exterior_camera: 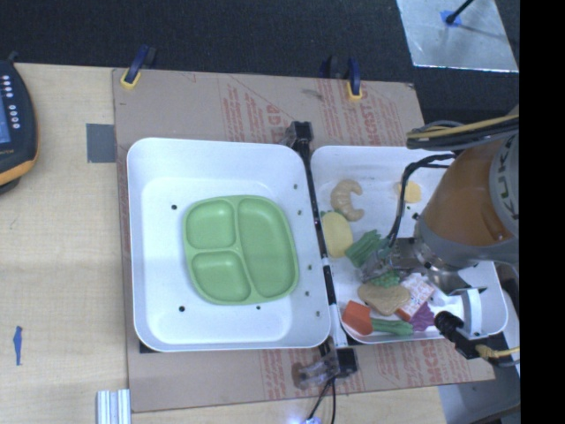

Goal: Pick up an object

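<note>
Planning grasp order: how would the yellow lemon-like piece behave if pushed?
The lemon looks rounded and smooth, so it would probably roll or slide rather than stay put. It lies against the bin wall, which may stop it. Its glossy look suggests plastic, likely light.

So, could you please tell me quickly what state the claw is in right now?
Claw: low in the right bin over the pile of small items; open or closed cannot be told.

Two bins side by side on the bench (62,263), a plate (239,250) in the middle of the left bin (154,237), small things crowded together in the right bin (375,162), arm (468,206) over its right part
</note>
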Available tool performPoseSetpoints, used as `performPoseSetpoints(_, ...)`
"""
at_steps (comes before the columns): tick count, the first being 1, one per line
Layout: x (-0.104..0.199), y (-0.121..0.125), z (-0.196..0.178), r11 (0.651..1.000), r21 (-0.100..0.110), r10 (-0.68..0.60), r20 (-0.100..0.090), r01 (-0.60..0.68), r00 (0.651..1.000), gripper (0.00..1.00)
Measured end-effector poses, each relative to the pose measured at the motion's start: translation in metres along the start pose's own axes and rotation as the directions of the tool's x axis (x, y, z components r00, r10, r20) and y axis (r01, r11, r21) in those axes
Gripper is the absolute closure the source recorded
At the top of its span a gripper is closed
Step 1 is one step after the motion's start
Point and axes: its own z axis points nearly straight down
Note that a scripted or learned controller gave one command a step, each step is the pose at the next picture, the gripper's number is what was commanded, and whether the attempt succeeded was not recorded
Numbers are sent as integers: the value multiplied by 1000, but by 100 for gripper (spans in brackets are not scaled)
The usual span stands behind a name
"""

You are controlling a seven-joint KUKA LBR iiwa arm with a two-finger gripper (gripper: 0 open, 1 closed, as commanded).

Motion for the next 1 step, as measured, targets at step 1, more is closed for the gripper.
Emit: performPoseSetpoints(1, 85, -6, -139, 1000, -15, -8, -4, 8, 1000, 100)
